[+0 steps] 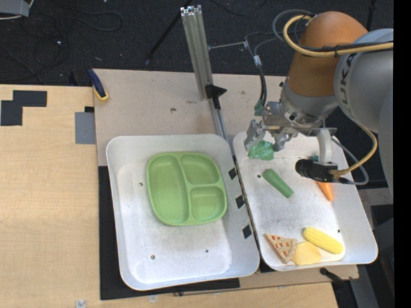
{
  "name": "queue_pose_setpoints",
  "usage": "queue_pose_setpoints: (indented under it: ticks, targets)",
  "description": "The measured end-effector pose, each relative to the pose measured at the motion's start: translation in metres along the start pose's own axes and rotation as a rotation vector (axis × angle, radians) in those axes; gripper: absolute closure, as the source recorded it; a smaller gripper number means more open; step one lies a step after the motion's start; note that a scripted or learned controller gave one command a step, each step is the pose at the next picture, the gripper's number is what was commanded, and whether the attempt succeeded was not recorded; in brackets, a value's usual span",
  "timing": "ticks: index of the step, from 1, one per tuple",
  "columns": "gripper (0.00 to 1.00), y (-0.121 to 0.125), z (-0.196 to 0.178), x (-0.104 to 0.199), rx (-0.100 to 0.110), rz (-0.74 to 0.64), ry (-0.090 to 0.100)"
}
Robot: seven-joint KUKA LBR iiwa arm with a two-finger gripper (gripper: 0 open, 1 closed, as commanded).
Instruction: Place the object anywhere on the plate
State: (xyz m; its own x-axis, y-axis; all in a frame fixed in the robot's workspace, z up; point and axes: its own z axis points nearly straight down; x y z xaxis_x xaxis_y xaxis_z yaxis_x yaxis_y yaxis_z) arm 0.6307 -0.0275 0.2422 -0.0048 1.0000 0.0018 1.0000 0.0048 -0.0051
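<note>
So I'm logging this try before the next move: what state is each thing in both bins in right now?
gripper: low over the right bin's far end, at the crumpled green object.
crumpled green object: on the bin floor under the gripper, not visibly lifted.
green plate: flat in the left bin, compartments bare.
green stick: lying loose.
carrot: lying by the right rim.
corn cob: lying flat.
waffle slice: lying flat.

The grey arm (pixel 359 69) reaches in from the right, its orange band (pixel 324 34) bulging above the wrist at the far right of the scene. The wrist points down and leftward. The gripper (pixel 266 138) hangs low at the far left corner of the right bin, a green object between its fingers.
</note>
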Motion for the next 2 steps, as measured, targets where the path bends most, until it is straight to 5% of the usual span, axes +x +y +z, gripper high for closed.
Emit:
queue_pose_setpoints:
  ticks: [2]
  targets:
    - [1.0,-0.032,0.014,0.106,0.001,0.0,-0.001]
